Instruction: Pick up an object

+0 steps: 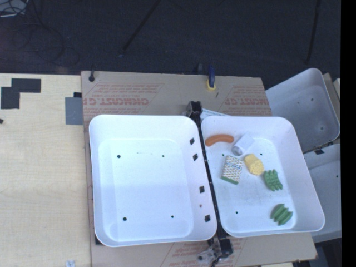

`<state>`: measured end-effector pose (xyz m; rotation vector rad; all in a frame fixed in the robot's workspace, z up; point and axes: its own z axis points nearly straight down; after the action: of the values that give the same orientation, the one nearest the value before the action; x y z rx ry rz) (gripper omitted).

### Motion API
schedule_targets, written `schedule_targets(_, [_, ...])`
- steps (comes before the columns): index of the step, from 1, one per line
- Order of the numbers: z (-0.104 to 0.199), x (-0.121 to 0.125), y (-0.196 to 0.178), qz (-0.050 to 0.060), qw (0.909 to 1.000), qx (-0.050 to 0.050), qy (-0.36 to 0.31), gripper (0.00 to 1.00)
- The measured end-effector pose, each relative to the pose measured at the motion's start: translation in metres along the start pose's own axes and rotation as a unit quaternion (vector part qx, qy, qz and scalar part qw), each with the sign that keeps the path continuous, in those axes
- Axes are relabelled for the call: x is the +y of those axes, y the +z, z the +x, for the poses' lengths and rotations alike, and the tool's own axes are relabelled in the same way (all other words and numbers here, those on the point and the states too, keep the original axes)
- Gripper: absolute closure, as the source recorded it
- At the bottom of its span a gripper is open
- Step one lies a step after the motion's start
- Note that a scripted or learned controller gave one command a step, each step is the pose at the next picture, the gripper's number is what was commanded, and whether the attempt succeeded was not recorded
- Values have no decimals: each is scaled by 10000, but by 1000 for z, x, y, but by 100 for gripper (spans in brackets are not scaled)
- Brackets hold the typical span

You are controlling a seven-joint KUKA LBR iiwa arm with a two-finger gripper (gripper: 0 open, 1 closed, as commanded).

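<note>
While both bins [100,128] sit side by side on the desk [39,166], we see every object in the right one.
Sausage [219,139], grey cylinder [241,146], patterned block [233,169], corn [254,164], two green pieces [272,180]; hand state: we can't tell.

Small grey object [242,145] in right bin [303,166]: blurred, identity unclear.

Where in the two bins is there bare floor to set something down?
The whole left bin floor is bare. In the right bin, the near-left patch below the patterned block is free; its middle is crowded, from orange sausage to green pieces.
</note>
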<state>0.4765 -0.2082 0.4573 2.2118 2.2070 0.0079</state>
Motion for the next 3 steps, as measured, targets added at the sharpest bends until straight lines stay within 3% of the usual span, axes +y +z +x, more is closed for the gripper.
schedule_targets(1, [14,1,137,154,9999,71,-16,100])
schedule_targets(2, [-6,-1,39,38,10000,19,-15,100])
schedule_targets(3, [-7,1,-64,31,10000,18,-14,100])
